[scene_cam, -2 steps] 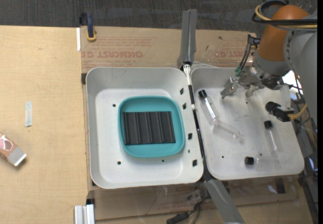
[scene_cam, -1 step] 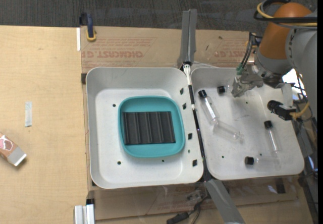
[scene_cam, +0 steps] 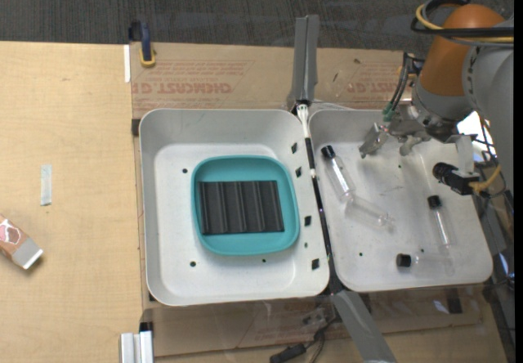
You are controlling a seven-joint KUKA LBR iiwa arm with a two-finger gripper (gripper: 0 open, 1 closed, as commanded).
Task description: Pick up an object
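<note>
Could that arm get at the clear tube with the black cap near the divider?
Probably yes. The tube lies flat and alone on the right bin's floor, with nothing on top of it. The gripper hangs over the same bin, just to the tube's right, with open floor between them.

Tan cardboard-covered surface (scene_cam: 73, 108), bearing two white bins side by side: left bin (scene_cam: 163, 190) toward center, right bin (scene_cam: 466, 259) at 3 o'clock. At 9 o'clock, a small grey strip (scene_cam: 46, 185); lower, a red-and-white packet (scene_cam: 16, 243).
</note>
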